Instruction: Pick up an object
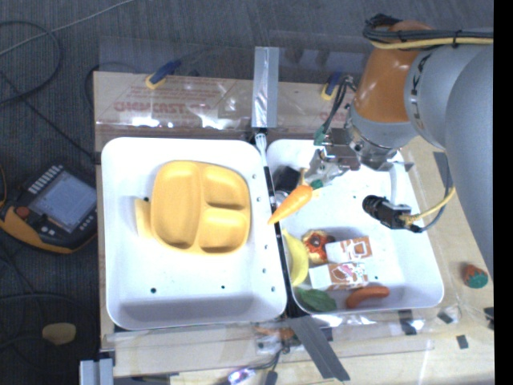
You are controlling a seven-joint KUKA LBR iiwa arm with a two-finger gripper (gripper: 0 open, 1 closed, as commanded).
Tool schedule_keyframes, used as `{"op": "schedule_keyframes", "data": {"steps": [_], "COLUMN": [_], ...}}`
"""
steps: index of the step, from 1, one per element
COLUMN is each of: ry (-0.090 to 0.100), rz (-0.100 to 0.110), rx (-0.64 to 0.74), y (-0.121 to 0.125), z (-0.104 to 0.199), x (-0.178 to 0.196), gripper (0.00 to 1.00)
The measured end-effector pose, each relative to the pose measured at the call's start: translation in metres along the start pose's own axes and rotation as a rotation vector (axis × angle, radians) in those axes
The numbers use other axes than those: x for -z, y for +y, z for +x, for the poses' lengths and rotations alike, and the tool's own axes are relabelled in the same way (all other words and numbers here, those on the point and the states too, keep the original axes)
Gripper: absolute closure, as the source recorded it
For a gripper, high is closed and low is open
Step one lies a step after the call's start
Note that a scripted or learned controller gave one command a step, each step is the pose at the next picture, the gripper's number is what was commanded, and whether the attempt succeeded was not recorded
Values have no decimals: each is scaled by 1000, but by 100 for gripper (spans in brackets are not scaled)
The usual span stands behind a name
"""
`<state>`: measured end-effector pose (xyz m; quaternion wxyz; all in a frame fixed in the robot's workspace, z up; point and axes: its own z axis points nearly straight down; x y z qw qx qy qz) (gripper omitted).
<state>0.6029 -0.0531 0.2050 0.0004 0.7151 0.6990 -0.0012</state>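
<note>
Grey carpet under bench (160, 95); two white bins. Gripper (314, 175) over right bin (417, 271), fingers pinching carrot (290, 202) by green top; carrot's orange tip overhangs divider toward left bin (120, 279).

Robotics lab, bench (160, 95) on grey carpet, loose cables (48, 30), handheld controller (56, 207) (robot pendant, apparently)
</note>
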Motion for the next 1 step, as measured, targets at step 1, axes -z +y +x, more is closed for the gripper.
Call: {"op": "schedule_keyframes", "data": {"steps": [1], "ry": [-3], "rz": [0], "rx": [67], "y": [-13], "z": [-46], "x": [21], "gripper": [100]}}
